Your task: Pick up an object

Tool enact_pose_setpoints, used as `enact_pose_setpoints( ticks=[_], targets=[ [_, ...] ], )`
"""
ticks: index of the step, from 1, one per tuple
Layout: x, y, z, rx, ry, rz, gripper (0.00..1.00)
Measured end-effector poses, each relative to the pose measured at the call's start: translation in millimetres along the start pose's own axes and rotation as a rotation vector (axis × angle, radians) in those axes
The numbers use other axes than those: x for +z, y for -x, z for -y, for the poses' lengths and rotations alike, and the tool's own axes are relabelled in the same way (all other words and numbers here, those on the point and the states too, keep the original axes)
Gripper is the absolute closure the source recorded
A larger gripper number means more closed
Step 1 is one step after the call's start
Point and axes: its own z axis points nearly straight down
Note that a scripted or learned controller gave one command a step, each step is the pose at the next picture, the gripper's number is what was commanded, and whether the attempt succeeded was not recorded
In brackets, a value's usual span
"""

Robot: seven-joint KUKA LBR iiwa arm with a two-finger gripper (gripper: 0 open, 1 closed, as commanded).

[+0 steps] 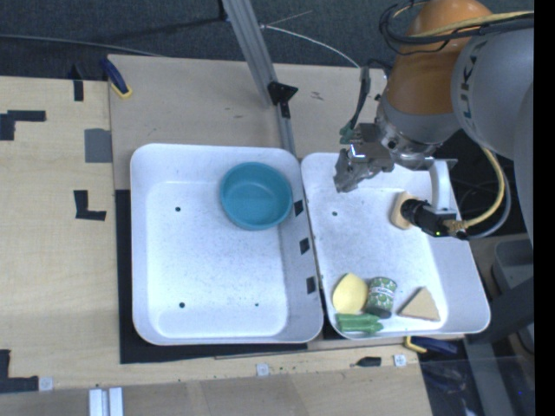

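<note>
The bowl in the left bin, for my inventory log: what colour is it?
The bowl is plain blue, clearest in the camera view.

A robot lab bench set up for testing.

A plywood bench top (52, 258) carries black tape marks (85, 208) on its left side and two shallow white bins (152, 232) set side by side on a dark mat. A grey industrial arm (499, 68) with an orange band reaches in from the right, trailing loose cables (494, 206). A slanted metal pole (251, 42) rises at the far side. Toy-like items, a blue bowl (255, 195) and play food (368, 300), lie in the bins.
</note>
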Motion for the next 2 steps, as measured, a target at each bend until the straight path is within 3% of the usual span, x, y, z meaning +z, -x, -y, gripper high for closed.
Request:
enact_pose_setpoints(
  ticks=[2],
  targets=[
    [37, -117, 0, 0.0, -0.002, 0.001, 1.0]
  ],
)
